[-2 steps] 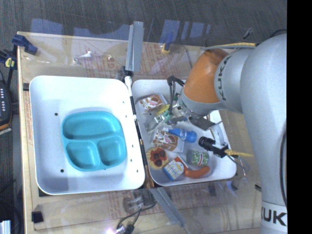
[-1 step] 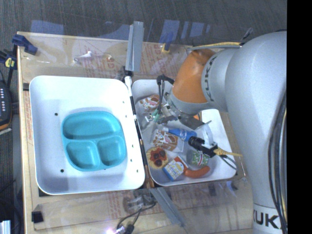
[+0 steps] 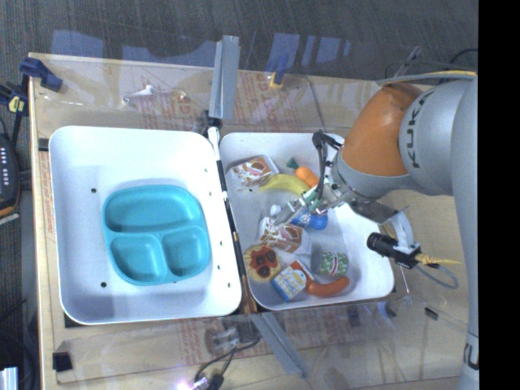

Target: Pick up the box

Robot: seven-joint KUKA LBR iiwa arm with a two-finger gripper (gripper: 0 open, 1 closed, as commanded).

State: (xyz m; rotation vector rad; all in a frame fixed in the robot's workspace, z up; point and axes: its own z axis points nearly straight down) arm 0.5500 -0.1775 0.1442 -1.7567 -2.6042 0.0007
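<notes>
The box [image 3: 290, 283] is small, yellow and blue, and lies near the front edge of the right bin [image 3: 370, 254]. It sits between a pizza slice [image 3: 262, 261] and a red sausage [image 3: 329, 287]. My gripper [image 3: 312, 207] hangs low over the middle of that bin, well behind the box, above a small blue item [image 3: 318, 220] and next to a banana [image 3: 284, 184]. The grey arm with its orange band [image 3: 380, 132] reaches in from the right.
The right bin also holds a printed packet [image 3: 253, 171], an orange carrot [image 3: 307, 175], another packet [image 3: 282, 236] and a green can [image 3: 331, 263]. In the left bin [image 3: 73, 177] lies a blue compartment tray [image 3: 156, 234]. A metal rail [image 3: 223, 80] stands behind the bins.
</notes>
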